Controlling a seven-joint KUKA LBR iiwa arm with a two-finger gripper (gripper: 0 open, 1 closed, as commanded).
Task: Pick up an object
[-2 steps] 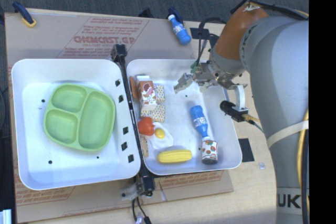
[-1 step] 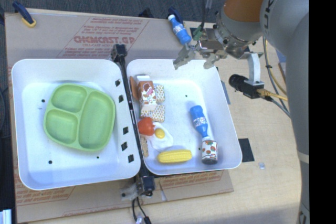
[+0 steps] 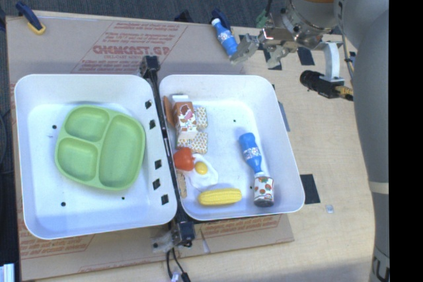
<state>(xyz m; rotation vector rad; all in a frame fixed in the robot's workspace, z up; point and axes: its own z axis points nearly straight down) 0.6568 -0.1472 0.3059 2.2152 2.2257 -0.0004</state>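
A: Claw (image 3: 246, 49) position: above the counter (image 3: 317, 148), beyond the far edge of the right bin (image 3: 281, 142), toward 1 o'clock in the view. Finger spread cannot be read from this angle. A blue bottle-shaped object (image 3: 225, 36) lies close beside the claw, at its 10 o'clock; whether the two touch cannot be told.

B: Contents of the right bin?

A: Blue bottle (image 3: 250, 152) at 3 o'clock, with a small spotted can (image 3: 263, 189) just beside its near end. Yellow corn cob (image 3: 220, 196) at 6 o'clock. Fried egg (image 3: 201, 170) and red tomato (image 3: 183, 158) near the left wall. Patterned boxes (image 3: 190, 125) at 10 o'clock.

B: Left bin (image 3: 26, 162)?

A: Green divided plate (image 3: 100, 148), lying flat at centre. Both bins rest on a cardboard sheet (image 3: 125, 43).
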